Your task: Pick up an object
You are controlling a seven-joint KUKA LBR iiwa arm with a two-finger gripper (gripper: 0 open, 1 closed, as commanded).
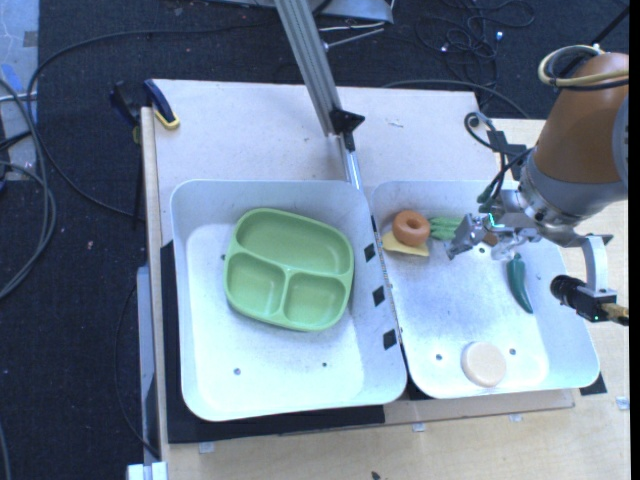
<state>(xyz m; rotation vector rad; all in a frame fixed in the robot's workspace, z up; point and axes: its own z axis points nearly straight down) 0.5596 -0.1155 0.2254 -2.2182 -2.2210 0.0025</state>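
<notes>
The bench [250,128] carries two shallow white bins next to each other. The left bin [200,368] holds a light green plate [290,268] with three compartments, which lies flat near the middle of that bin. The right bin [560,368] holds several small things. The grey arm [585,118], with its orange band, comes in from the right and stands over the upper part of the right bin. Its gripper [478,236] is low over the bin floor, just beside some green leafy piece [445,228]; whether the gripper is spread or pressed together, I cannot tell, because the view is too blurred there. An orange ring [411,227] sits on a yellow piece [405,247] near the bin's upper left corner. A dark green pepper [519,280] lies under the wrist, apart from the gripper. A pale round disc [484,363] rests near the bin's lower edge.
</notes>
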